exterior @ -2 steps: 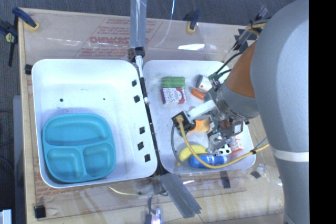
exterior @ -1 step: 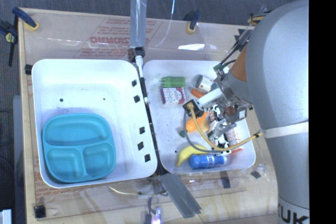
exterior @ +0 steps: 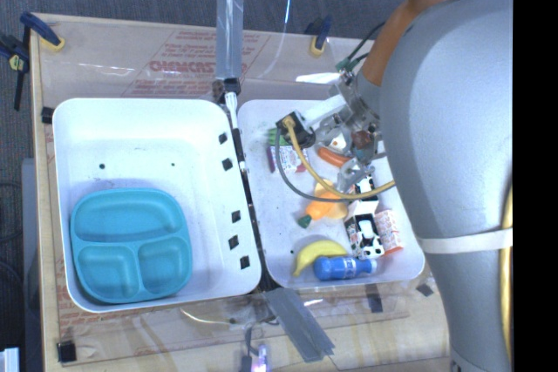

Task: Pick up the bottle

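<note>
- The grey arm reached in from the right and covered much of the right bin's far side; its orange band showed near the top.
- The jaws hung over the upper middle of the right bin, among yellow cable and small metal parts. I could not tell how far open they were, nor whether anything sat between them.
- The blue bottle lay on its side at the near edge of the right bin, well apart from the jaws.
- A yellow banana lay just beside the bottle, touching or nearly touching its left end.
- A white and red carton stood just above the bottle, close to the arm's body.
- An orange carrot-like piece lay in the middle of the bin, between the jaws and the banana.
- A small dark red and green item lay near the bin's left wall, upper part.
- The left bin held a turquoise divided tray in its near left corner.
- Both bins stood side by side on the table.
</note>
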Available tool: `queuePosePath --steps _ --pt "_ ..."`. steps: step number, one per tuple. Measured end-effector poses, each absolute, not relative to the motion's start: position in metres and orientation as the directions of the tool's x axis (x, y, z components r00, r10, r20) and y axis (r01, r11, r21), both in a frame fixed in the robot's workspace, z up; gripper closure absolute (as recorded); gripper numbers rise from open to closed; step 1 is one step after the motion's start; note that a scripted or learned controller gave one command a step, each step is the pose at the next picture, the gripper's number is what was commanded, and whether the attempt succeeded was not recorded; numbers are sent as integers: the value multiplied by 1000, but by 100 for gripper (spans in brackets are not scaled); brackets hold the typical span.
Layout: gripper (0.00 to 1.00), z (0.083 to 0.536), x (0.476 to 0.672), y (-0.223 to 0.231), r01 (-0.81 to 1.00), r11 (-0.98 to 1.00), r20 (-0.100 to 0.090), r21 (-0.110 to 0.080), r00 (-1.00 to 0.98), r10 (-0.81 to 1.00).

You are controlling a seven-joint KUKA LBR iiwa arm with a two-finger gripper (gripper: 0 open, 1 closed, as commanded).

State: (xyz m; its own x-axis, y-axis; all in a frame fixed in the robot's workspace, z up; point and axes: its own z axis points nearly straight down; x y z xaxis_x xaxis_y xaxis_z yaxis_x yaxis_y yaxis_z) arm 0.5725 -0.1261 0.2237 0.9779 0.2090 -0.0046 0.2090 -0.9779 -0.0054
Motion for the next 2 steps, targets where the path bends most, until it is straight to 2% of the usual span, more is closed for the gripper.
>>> queuePosePath --steps 1,2 --pt "0 342 497 -115 240 -971 -1 -3 971 240" --pt "0 342 497 -115 240 -971 -2 -3 971 240"
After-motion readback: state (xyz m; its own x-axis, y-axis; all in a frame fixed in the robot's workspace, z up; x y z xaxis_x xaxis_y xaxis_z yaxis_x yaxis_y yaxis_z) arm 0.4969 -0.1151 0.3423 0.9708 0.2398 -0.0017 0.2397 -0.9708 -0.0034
